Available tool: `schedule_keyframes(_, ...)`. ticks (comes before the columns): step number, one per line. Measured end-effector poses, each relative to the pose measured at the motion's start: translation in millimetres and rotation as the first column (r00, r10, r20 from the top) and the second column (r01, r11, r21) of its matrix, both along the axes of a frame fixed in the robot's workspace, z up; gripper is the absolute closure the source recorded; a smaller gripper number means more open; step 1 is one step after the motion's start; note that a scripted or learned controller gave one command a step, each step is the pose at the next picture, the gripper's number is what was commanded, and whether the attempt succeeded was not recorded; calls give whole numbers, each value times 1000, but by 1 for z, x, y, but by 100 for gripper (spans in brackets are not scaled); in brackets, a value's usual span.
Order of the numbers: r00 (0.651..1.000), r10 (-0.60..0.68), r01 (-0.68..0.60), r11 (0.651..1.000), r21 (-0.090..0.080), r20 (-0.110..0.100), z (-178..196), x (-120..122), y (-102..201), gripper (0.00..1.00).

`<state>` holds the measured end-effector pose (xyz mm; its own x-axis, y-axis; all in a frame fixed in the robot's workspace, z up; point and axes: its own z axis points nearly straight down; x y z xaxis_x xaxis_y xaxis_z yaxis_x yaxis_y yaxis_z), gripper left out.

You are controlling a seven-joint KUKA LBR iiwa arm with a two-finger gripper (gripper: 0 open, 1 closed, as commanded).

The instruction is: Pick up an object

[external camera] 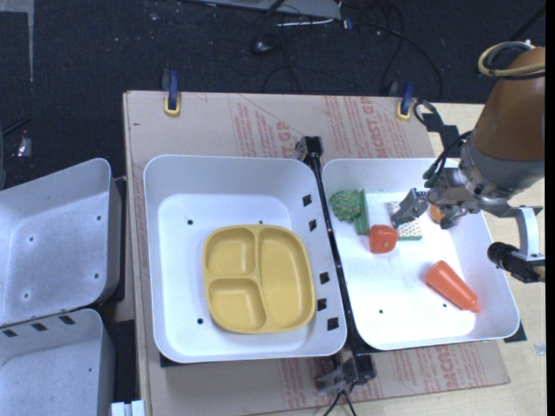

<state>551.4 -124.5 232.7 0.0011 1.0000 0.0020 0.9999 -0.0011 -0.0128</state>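
The right bin (494,319) holds a green broccoli piece (347,204) at its far left and a red tomato-like piece (382,238) just in front of it. An orange carrot (451,285) lies nearer the front right. A flat white and green item (388,212) lies behind the tomato. My gripper (410,211) hangs low over the right end of that flat item, just right of and above the tomato. The wrist hides what is under it, and nothing can be seen held.
The left bin (173,232) holds a yellow divided plate (258,277). A black divider rail (328,250) runs between the bins. The arm's orange band (520,111) stands over the right bin's far right corner. Grey trays (52,232) lie left of the bench.
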Motion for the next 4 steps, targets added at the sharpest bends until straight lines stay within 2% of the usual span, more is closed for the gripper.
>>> schedule_keyframes(1, 1000, 2, -2, 1000, -2, 12, 6, 2, 0, 0)
schedule_keyframes(4, 1000, 0, 0, 1000, -1, 7, -139, 9, -5, 0)
